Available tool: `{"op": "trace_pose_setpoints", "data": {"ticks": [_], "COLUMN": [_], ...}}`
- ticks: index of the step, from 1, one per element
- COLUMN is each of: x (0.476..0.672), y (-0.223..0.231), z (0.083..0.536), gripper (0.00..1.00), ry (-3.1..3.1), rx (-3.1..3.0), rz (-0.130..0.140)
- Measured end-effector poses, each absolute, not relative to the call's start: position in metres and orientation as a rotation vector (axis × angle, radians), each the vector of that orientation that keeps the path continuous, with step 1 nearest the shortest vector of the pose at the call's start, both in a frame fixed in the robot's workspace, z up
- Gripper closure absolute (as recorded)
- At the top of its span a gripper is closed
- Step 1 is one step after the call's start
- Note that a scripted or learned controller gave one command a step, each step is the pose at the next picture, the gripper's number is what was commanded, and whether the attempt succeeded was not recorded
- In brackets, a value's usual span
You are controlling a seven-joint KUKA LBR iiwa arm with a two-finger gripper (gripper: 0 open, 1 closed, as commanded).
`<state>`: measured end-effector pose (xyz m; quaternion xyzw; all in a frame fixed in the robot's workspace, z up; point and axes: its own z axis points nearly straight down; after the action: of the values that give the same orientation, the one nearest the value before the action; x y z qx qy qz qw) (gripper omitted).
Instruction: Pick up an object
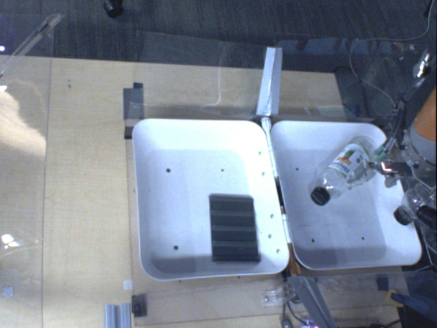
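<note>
Bench: pale wood, two white bins
Bottle: clear, dark cap, tilted, right bin
Fingers: clamped around bottle base
Left bin: black ridged block

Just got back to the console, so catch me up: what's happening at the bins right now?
The arm has reached in from the right over the right bin, and its pincer is at the base end of a clear plastic bottle. The bottle is tilted with its dark cap pointing down-left, seemingly raised off the bin floor, though the grip itself is hard to make out. In the left bin, a black ribbed block lies untouched.
</note>
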<state>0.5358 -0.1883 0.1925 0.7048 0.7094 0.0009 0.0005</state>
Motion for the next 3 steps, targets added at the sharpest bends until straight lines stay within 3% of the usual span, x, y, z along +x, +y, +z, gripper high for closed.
{"op": "trace_pose_setpoints", "data": {"ticks": [1, 2, 3], "x": [0.575, 0.574, 0.629], "y": [-0.147, -0.148, -0.105], "z": [0.124, 0.134, 0.193], "gripper": [0.0, 1.0, 1.0], "ry": [2.382, 2.38, 2.356], "rx": [2.043, 2.048, 2.07], "rz": [-0.003, -0.004, 0.007]}}
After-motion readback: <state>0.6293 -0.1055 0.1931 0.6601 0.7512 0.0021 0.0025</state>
